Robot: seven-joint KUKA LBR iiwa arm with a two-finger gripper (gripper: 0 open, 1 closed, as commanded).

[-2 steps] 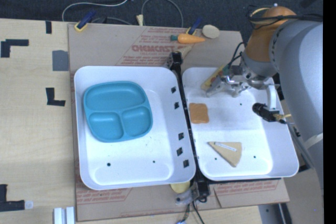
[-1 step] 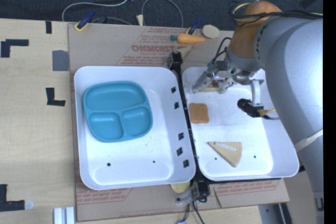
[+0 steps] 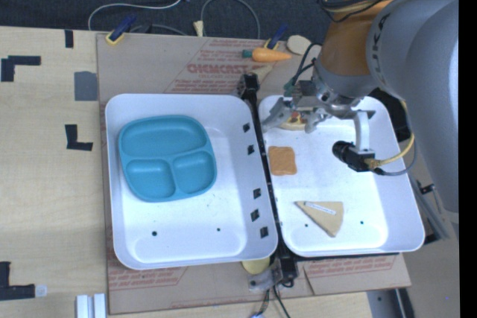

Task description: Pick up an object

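- The gripper (image 3: 297, 116) is seen low over the right bin (image 3: 395, 223), near its 11 o'clock corner.
- Its fingers (image 3: 275, 112) are spread apart, with a small round item (image 3: 296, 119) lying between them; a firm grasp cannot be confirmed.
- A square brown piece (image 3: 282, 160) lies at the gripper's 6 o'clock.
- A tan wedge (image 3: 322, 215) rests further toward 5 o'clock.
- A blue divided tray (image 3: 168, 157) sits in the left bin (image 3: 179, 246).

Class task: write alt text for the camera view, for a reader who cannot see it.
A grey robot arm lowers its tool over a small round food item at the back of the right white bin, which also holds a square cracker and a sandwich wedge. The left white bin holds a blue divided plate.
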